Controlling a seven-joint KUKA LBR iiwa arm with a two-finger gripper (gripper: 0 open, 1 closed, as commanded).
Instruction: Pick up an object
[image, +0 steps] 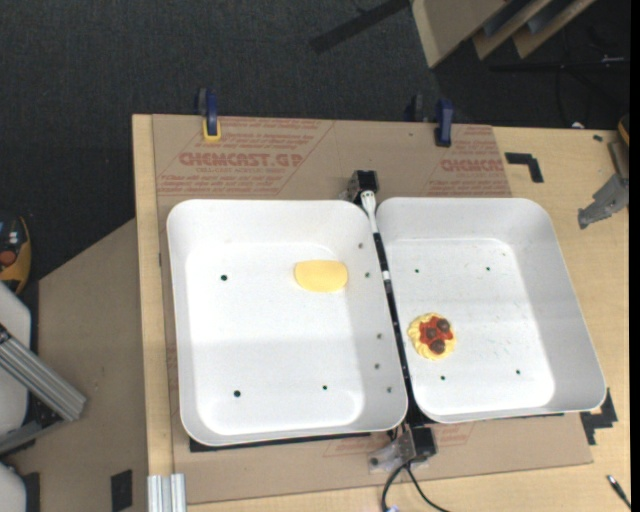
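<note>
A pale yellow oval piece (321, 276) lies flat in the left bin (200, 300), toward its upper right. A small round toy pizza (433, 336), yellow with red and dark toppings, rests in the right bin (530, 300) close to its left wall. At the far right of the view, a grey part of my gripper (604, 203) pokes in above the bench, outside the right bin's upper right corner. It is well apart from both objects and nothing is seen in it.
The two white bins sit side by side on a brown board (300, 150) held by blue clamps (209, 108) at the back. A black bracket and cable (366, 190) run along the seam between the bins. Aluminium framing (40, 385) stands at the left.
</note>
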